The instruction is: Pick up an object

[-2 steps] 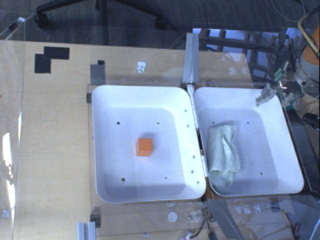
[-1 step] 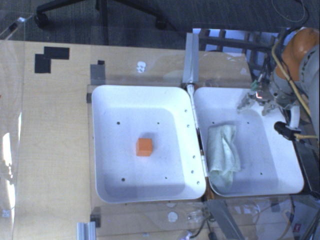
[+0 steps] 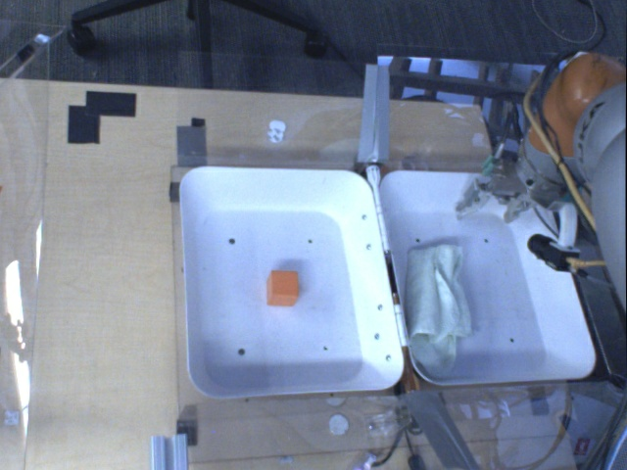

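Note:
A small orange cube (image 3: 283, 288) lies near the middle of the left white bin (image 3: 211, 360). A crumpled pale green cloth (image 3: 436, 302) rests in the right bin (image 3: 558, 360), against its left wall. My gripper (image 3: 491, 206) hangs over the back part of the right bin, above and to the right of the cloth and apart from it. It is open, its two grey fingers (image 3: 468, 202) spread with nothing between them.
A metal bar (image 3: 372, 116) stands behind the seam between the bins. The arm's grey body with its orange band (image 3: 578, 86) and cables fills the top right. A chair base (image 3: 196, 8) stands on the floor beyond the bench.

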